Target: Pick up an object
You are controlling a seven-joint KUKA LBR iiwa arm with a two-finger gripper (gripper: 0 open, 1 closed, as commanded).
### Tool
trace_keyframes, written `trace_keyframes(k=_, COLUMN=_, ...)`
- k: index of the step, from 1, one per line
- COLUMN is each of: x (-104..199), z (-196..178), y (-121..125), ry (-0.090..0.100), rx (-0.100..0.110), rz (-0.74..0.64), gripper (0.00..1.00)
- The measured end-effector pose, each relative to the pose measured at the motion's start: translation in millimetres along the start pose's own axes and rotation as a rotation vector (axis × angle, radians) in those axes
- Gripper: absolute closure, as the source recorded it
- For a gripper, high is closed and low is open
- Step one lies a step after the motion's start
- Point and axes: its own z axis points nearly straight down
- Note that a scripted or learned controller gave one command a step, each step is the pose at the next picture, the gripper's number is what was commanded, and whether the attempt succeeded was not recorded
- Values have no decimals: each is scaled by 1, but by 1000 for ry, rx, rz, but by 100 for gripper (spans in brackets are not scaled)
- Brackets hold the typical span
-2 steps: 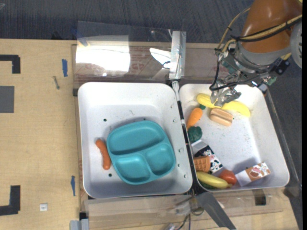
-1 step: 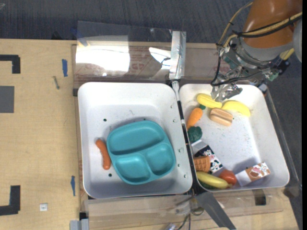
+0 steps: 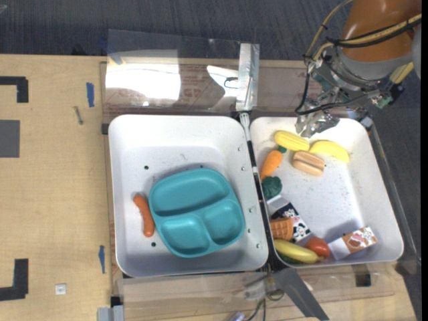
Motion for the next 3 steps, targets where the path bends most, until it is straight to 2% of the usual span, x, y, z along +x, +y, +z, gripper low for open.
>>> trace_keyframes(k=2, x=-5, z=-25, y=-3, ry=-20, rx=13, rz=6, gripper=100)
trace_keyframes(k=3, x=-23, z=-48, y=24, ry=16, rx=-6, rz=332, gripper=100)
